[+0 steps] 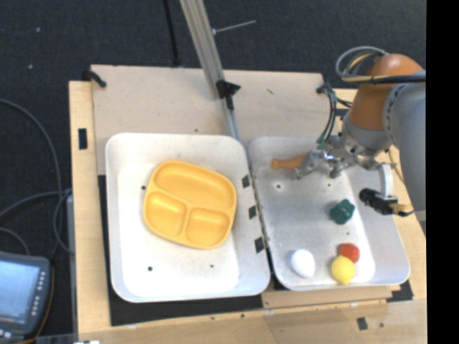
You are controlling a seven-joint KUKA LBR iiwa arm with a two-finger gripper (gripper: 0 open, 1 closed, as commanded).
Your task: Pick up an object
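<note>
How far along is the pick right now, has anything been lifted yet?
Nothing looks lifted. The hand is low at the far end of the right bin, beside the orange piece; whether it grips it is unclear. The green block, white egg, red item and yellow lemon lie in the bin. Grasp and lift remain.

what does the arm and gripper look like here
The arm is a rounded grey body with an orange band above the wrist. Pale cables loop over the top, and darker ones run down its side. The gripper is a small metallic grey assembly of thin parts.
</note>
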